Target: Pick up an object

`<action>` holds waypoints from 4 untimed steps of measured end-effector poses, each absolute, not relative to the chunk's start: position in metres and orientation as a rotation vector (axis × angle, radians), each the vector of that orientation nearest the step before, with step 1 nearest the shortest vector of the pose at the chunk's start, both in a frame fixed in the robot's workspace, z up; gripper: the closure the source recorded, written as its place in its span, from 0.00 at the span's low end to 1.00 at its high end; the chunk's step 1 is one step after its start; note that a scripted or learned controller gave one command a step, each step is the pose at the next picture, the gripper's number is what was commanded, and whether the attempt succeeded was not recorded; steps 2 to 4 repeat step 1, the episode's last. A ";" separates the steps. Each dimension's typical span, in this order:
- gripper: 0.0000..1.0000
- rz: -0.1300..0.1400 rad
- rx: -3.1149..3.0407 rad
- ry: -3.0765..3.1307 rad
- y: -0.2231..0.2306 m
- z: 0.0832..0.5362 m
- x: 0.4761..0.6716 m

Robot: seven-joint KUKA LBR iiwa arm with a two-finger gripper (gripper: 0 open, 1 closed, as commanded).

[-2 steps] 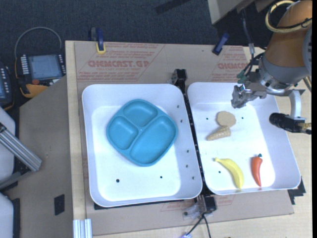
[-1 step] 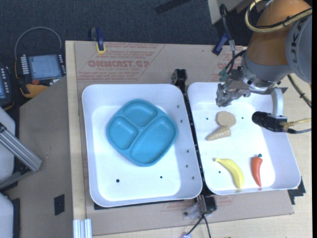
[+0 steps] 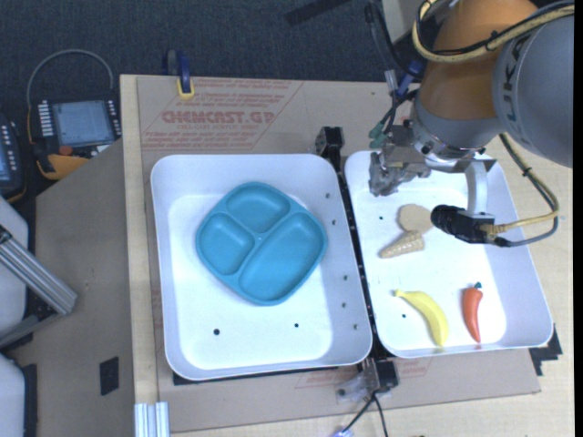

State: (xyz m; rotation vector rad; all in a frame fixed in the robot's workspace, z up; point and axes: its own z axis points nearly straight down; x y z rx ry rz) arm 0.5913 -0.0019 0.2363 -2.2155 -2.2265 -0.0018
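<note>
Right bin (image 3: 519,330), lower part of frame: curved yellow banana (image 3: 426,314), orange-red carrot (image 3: 472,312), tan cone (image 3: 404,244); gripper (image 3: 390,177) above them, its finger state cannot be told

You are looking through a single fixed camera set above the bench (image 3: 228,98), tilted so it looks down at a slant on both white bins. The left bin (image 3: 182,335) sits near the centre of your view and the right bin (image 3: 519,308) lies toward the right edge, both seen whole from a middling height. The far edge of the bench runs across the upper part of your picture, with dark floor beyond it. The arm (image 3: 492,53) comes into your view from the upper right, close beneath the lens
</note>
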 end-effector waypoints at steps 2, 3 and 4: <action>1.00 0.000 -2.211 -2.226 0.057 0.240 0.579; 1.00 0.000 -2.211 -2.226 0.057 0.240 0.579; 1.00 0.000 -2.211 -2.226 0.057 0.240 0.579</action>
